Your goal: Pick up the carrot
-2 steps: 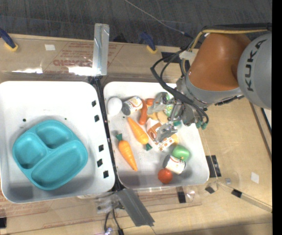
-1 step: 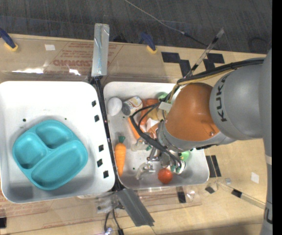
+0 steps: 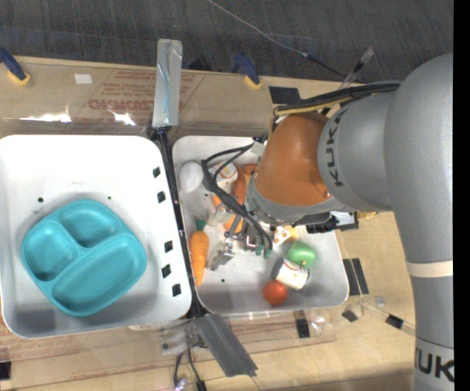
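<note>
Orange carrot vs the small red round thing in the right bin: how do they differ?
Shape: the long tapered orange carrot is slender; the small red round item is ball-like. Colour: the carrot is orange, the round item red. Place: the carrot lies lengthwise against the left wall of the right white bin; the round item sits near that bin's front edge, touching a white and green object. Both lie apart from the gripper.

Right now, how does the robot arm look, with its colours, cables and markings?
The arm is thick, rounded and grey, with a wide orange band above the wrist. Black KUKA letters stand beside the band. Black cables run along it. The gripper is small, metallic and dark.
</note>
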`<state>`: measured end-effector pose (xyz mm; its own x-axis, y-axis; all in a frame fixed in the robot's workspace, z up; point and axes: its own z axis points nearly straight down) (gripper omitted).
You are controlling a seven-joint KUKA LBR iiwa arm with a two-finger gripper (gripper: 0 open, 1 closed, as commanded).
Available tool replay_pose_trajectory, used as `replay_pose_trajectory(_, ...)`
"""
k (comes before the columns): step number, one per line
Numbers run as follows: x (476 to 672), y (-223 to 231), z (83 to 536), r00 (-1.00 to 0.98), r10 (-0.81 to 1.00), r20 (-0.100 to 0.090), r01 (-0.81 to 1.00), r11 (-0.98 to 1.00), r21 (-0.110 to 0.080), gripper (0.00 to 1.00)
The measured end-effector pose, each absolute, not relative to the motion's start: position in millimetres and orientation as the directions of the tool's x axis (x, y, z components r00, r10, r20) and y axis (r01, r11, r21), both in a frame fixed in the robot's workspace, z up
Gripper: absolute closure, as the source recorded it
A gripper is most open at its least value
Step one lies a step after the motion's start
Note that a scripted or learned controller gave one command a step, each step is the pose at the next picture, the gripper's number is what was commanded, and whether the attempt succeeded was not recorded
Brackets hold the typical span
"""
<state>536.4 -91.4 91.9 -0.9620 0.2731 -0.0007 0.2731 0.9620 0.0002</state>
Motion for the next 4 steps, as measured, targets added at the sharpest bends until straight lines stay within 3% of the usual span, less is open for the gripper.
replay_pose_trajectory(1, 559.5, -142, 150, -0.901, 0.433, -0.003, 0.433, 0.901, 0.000, 0.00)
replay_pose_trajectory(2, 584.4, -94, 92, -0.995, 0.096, -0.001, 0.096, 0.995, -0.002, 0.00)
replay_pose_trajectory(3, 585.9, -92, 103, -0.996, 0.088, -0.004, 0.088, 0.996, -0.001, 1.00)
replay_pose_trajectory(4, 591.0, -76, 197, -0.983, 0.184, -0.010, 0.184, 0.983, 0.001, 1.00)
